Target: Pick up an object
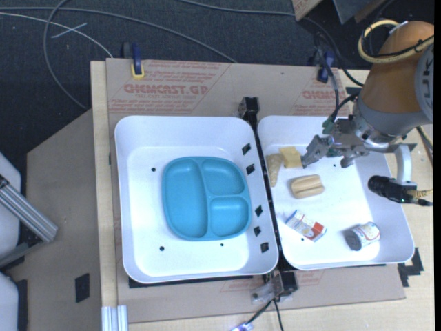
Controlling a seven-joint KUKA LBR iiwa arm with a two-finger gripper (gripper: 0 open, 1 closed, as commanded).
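light: bright, even | shadows: soft, faint | glare: mild on white bins | focus: slightly soft

Around the tan hot-dog bun: a pale cheese wedge above-left, a red-white packet below, a grey can lower-right.

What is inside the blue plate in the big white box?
The blue plate has three sections, and all three look bare. It sits in the left bin. What lies under the plate is covered, so that can't be seen.
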